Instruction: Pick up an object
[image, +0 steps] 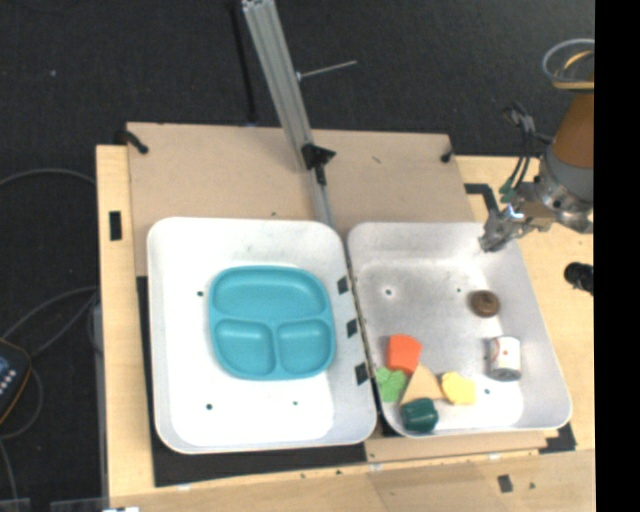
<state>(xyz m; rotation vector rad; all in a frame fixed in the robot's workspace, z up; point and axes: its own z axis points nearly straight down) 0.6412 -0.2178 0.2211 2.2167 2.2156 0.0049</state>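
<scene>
The right bin holds several small objects near its front: an orange block, a light green piece, a tan wedge, a dark green piece, a yellow piece, a small white can with a red mark and a brown round disc. My gripper hangs over the bin's far right corner, well apart from all of them. Nothing shows between its fingers.
The left bin carries a turquoise divided plate. A slanted metal pole rises behind the bins. The arm's wrist enters from the right edge. Bare bin floor lies between the gripper and the objects.
</scene>
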